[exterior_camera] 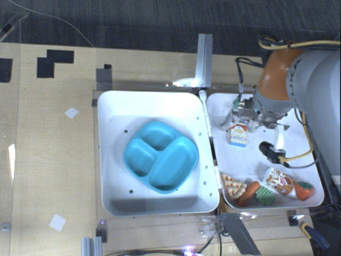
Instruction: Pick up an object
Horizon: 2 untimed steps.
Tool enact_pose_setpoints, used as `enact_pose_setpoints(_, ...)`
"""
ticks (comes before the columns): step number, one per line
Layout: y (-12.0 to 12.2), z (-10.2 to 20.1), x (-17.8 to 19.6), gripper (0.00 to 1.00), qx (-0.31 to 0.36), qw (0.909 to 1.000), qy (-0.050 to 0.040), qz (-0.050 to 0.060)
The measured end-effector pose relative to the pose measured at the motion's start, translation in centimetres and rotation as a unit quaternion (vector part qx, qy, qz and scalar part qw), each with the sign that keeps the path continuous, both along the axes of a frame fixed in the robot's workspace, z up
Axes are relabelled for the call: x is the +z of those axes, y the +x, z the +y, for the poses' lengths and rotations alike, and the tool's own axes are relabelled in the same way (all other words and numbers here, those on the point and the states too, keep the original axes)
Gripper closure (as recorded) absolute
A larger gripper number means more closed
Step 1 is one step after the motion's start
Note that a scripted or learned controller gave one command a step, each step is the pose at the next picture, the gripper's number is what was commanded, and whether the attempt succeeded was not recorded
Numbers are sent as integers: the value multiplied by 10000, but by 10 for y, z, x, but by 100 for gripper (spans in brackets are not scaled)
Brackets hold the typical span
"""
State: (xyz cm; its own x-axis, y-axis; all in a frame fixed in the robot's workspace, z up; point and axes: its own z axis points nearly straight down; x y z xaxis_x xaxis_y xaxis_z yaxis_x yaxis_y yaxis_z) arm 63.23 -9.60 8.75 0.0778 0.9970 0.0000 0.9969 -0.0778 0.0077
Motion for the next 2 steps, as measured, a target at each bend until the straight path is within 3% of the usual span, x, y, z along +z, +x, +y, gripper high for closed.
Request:
enact_pose_setpoints(1, 38, -12, 0, 0, -465, 9989, 3, 6)
enact_pose_setpoints(2, -5, 7, 0, 0, -961, 9954, 7, -2)
